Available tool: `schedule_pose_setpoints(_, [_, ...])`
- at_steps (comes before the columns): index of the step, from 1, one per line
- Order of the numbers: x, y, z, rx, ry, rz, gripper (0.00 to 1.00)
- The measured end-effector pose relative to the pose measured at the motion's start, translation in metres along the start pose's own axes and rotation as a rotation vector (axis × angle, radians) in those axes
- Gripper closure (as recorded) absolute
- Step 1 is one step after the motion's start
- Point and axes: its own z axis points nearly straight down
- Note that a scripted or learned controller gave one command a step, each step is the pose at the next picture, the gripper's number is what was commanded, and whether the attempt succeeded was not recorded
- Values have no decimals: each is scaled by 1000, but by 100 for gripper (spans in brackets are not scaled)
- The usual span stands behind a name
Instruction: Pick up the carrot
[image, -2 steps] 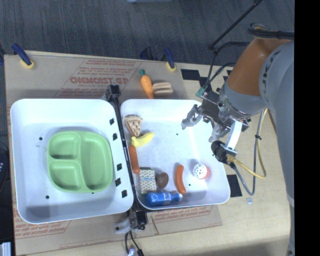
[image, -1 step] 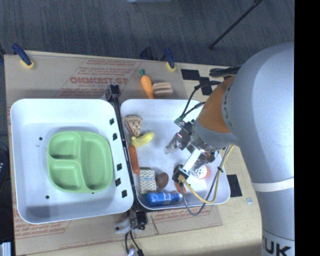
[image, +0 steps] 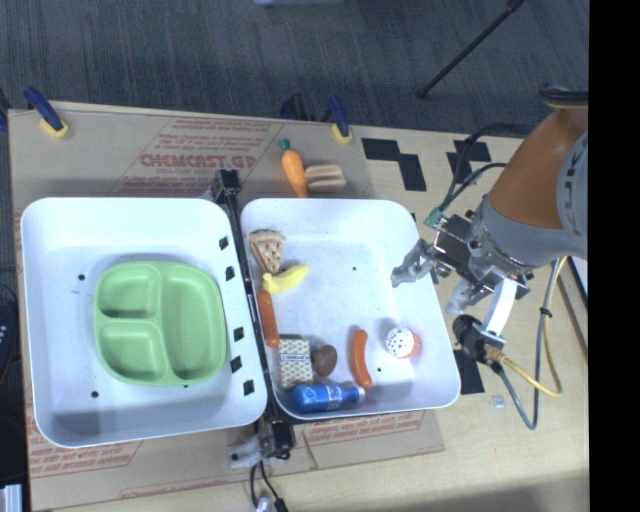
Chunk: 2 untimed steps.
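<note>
The carrot (image: 292, 171), orange with a small green top, lies on the cardboard just behind the right bin (image: 330, 212), next to a hot-dog bun (image: 324, 178). It is outside both bins. My gripper (image: 410, 268) hangs over the right bin's right rim, well to the right of the carrot and nearer the front. Nothing is seen held in it.
The right bin holds a pizza slice (image: 266, 247), a banana (image: 285, 280), two orange-red sausages (image: 268, 318) (image: 360, 357), a blue bottle (image: 322, 397), a cracker box (image: 293, 360), a brown nut (image: 325, 358) and a spotted ball (image: 400, 343). A green divided plate (image: 160, 322) sits in the left bin (image: 40, 300).
</note>
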Motion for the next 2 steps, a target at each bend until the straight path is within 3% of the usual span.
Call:
schedule_pose_setpoints(1, [-6,-20,178,3,1,96,0])
schedule_pose_setpoints(2, [17,-30,-12,0,1,248,0])
